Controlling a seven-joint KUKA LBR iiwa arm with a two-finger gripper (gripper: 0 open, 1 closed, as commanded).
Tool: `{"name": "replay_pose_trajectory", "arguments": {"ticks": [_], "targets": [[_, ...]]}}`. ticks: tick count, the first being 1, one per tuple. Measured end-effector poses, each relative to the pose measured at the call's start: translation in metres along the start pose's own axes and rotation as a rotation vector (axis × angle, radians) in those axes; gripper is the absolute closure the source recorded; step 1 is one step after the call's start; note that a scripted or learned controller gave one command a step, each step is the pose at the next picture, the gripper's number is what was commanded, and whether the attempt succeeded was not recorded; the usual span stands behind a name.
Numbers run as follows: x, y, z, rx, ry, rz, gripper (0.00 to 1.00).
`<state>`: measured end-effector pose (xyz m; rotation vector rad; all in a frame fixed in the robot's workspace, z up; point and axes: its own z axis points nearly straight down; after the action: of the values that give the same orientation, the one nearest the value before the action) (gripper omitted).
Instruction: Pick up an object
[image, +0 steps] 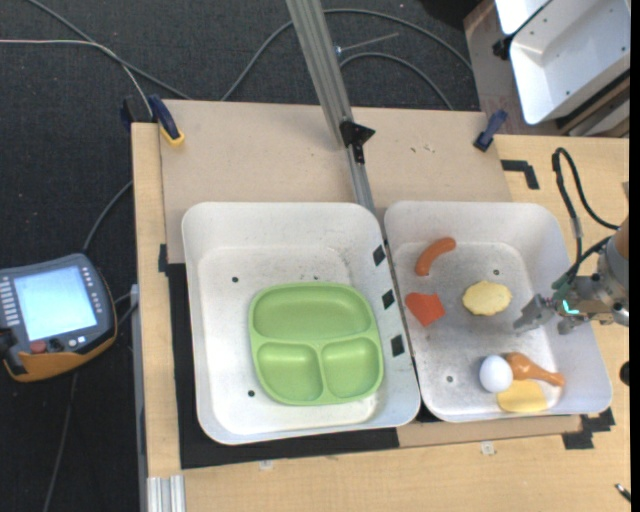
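The right bin (540, 225) holds several toy foods. An orange sausage (435, 255) lies at its back left, with a red chunk (425, 308) in front of it. A pale yellow bun (487, 297) sits near the middle. A white egg (495, 373), an orange drumstick (536, 371) and a yellow piece (523, 400) cluster at the front right. My gripper (542, 312) reaches in from the right edge and sits low over the bin's right side, just right of the bun and behind the drumstick. Nothing is visibly held in it.
The left bin (215, 300) holds a green divided plate (318, 342). A metal pole (335, 95) slants up from between the two bins at the back. A teach pendant (55, 315) lies off the bench to the left. A black cable (572, 195) loops near the right bin's back corner.
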<state>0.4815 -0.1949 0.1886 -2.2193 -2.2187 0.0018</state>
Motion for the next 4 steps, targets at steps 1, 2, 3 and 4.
{"name": "replay_pose_trajectory", "arguments": {"ticks": [1,2,3,4], "targets": [[0.000,0.000,-0.001,-0.001,0.000,0.000,0.00],[-0.004,-0.002,0.043,0.003,0.002,0.001,0.00],[0.001,0.003,0.088,0.003,0.003,0.000,0.00],[0.001,0.004,0.103,-0.002,0.001,0.000,0.00]]}}
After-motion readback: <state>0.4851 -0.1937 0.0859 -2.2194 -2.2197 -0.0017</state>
